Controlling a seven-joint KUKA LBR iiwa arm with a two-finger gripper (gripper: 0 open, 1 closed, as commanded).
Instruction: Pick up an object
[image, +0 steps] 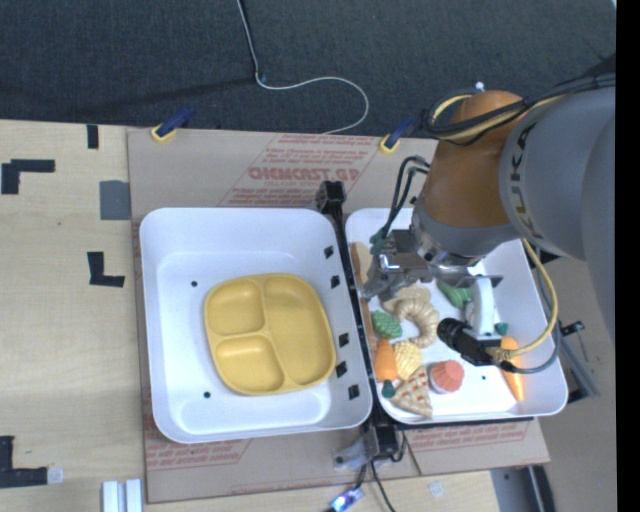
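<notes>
I count two white bins: the left bin holds one yellow divided plate; the right bin holds the toy food pile. My gripper hangs above that pile; its grip I cannot tell.

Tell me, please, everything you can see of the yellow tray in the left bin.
The yellow tray is a rounded, glossy, plastic-looking plate with three sunken compartments: two on its upper side and one below them. It lies flat and right side up on the floor of the left bin, near the middle, turned slightly askew. Nothing rests in it.
</notes>
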